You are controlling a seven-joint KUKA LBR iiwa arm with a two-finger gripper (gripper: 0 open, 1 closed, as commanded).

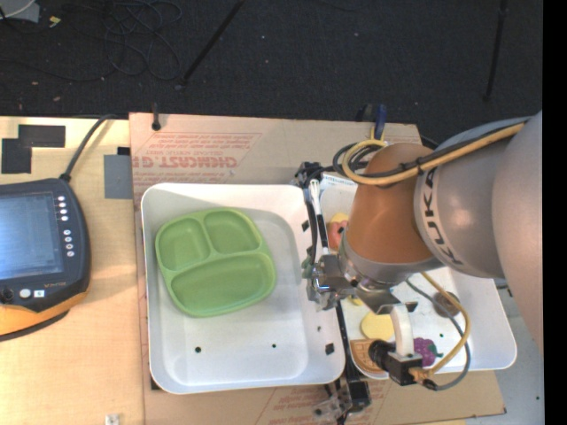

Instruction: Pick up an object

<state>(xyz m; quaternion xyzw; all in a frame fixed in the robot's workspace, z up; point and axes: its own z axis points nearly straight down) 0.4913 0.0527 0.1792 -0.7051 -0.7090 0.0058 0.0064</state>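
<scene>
the arm point(416, 220) is reaching low over the right bin point(496, 343), covering the gripper, so its jaw state cannot be told. a green divided plate point(215, 261) is lying in the left bin point(230, 361).

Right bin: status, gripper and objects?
Arm low over right bin, gripper hidden beneath the wrist. Yellow piece and purple piece loose in bin. Green divided plate in left bin.
</scene>
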